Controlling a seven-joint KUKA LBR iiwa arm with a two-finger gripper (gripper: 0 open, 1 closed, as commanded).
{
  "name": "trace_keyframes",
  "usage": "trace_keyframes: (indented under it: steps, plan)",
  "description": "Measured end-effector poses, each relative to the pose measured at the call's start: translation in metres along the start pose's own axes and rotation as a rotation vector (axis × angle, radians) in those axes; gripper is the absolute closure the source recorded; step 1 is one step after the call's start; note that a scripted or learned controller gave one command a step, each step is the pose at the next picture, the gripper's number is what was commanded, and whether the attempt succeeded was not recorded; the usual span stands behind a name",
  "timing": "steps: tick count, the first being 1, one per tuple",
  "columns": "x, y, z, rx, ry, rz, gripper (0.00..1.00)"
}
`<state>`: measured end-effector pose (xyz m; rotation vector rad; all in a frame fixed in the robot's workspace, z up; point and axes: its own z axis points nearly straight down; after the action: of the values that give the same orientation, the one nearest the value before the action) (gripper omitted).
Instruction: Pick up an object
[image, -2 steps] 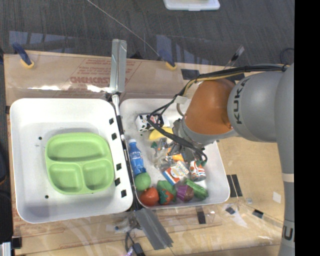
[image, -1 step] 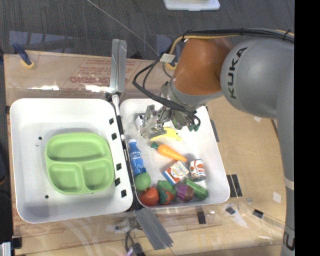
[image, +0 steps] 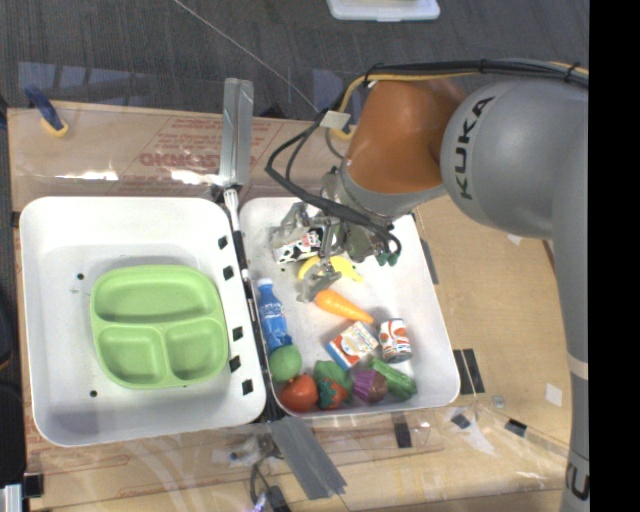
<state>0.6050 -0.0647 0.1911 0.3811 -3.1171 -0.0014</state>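
My gripper (image: 322, 250) hangs low over the far part of the right bin (image: 432, 300), under the orange wrist band. Just below it lies a yellow toy banana (image: 338, 269), with a black-and-white item (image: 291, 253) to its left. Whether the gripper touches either one is hidden by its own body. An orange carrot (image: 343, 305) lies just in front of the banana. Nearer the front are a blue bottle (image: 270, 313), a red-and-white carton (image: 352, 346) and a small can (image: 396, 340).
Along the right bin's front wall sit a green lime (image: 286, 362), a red tomato (image: 298, 393), a purple piece (image: 368, 383) and a green piece (image: 397, 380). The left bin (image: 50, 250) holds a green divided plate (image: 158, 325). A metal divider (image: 237, 130) stands between the bins.
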Motion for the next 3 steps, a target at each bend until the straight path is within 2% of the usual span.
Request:
trace_keyframes:
  steps: [1,2,3]
  plan:
    - [0.067,-0.088,0.081,-0.002,0.003,-0.18,0.0]
    - [0.084,-0.085,0.092,0.009,-0.016,-0.148,0.0]
    - [0.059,-0.09,0.093,0.003,-0.004,-0.233,0.0]
